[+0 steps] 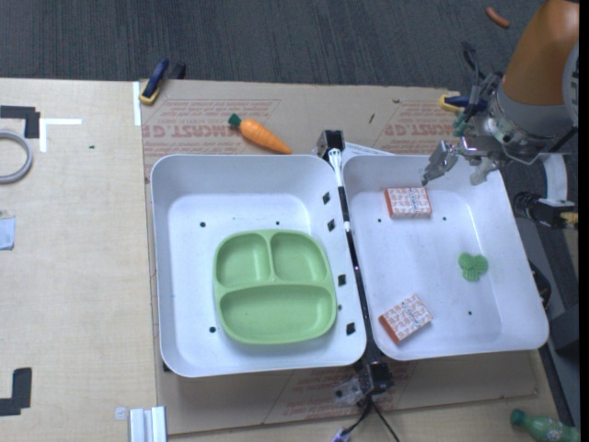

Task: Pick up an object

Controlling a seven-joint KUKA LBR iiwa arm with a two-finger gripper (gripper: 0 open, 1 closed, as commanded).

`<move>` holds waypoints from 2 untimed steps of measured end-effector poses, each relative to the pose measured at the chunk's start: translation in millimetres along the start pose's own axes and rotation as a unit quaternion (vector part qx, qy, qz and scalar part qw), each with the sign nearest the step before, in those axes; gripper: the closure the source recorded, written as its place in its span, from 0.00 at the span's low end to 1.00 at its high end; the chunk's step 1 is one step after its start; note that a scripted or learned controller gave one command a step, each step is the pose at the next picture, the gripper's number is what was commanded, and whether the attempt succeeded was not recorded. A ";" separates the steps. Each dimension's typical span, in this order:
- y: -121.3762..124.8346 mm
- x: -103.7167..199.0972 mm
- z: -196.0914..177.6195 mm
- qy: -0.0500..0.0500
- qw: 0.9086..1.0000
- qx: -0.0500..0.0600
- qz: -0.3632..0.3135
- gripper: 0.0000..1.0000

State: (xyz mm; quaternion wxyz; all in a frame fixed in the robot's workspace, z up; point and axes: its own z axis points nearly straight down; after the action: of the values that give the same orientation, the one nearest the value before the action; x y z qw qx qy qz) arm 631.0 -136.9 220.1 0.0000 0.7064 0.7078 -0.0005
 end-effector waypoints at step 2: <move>14.1 20.8 112.5 -0.001 1.000 -0.005 0.013 1.00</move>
State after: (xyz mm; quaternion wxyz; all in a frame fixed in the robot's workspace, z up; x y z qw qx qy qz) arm 645.0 -116.1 107.6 0.0043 0.7156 0.6984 0.0029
